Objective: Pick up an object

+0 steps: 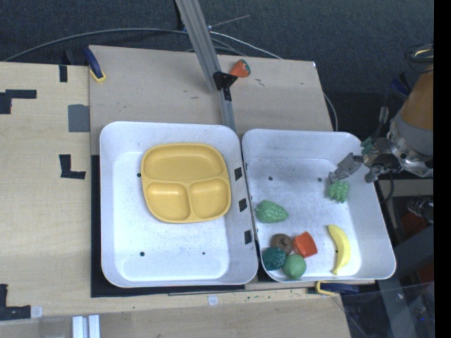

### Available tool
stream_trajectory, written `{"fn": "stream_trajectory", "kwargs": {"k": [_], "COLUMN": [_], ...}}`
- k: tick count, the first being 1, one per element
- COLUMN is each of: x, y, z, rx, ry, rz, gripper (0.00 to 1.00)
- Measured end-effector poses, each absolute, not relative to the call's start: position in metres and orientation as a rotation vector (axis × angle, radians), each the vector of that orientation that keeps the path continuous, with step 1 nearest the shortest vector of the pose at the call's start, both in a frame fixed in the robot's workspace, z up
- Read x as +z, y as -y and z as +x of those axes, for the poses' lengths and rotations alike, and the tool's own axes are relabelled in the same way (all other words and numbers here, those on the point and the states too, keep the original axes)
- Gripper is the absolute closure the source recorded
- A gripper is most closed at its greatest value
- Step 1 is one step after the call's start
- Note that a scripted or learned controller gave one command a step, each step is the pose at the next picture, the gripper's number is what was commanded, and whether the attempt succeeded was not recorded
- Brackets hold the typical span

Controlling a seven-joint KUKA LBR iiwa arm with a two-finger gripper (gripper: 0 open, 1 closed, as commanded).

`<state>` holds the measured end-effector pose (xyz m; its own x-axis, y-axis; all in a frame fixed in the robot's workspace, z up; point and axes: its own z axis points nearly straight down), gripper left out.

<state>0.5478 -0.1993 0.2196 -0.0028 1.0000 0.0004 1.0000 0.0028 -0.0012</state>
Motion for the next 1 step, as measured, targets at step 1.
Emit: {"fn": "stream_trajectory", "kwargs": {"k": [1], "x": [0.2196], "y": [0.1993], "z": [0.5478], "rx": [0.001], "ry": [2.223], "rz": [-2.218], "gripper": [0.0]}}
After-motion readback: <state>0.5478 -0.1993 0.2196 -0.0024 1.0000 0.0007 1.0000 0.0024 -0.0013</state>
